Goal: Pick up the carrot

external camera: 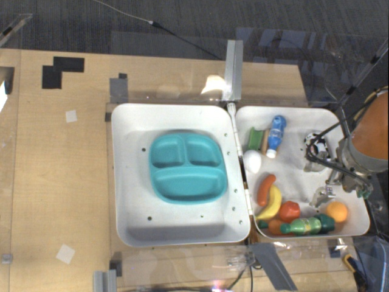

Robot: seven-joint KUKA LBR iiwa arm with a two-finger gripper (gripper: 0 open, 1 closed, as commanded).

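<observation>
Where the banana (271, 204) crosses it, the carrot (265, 190) is hidden.

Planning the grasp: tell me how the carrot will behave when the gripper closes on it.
The carrot looks like smooth, glossy plastic, so probably stiff, light and somewhat slippery. Its rounded, tapered shape may roll or squirt sideways. It touches the banana, which could shift too.

Glossy plastic tray (182, 169); matt wood-look bench (55, 181); carrot (265, 189) probably plastic.

No legible text anywhere
</observation>
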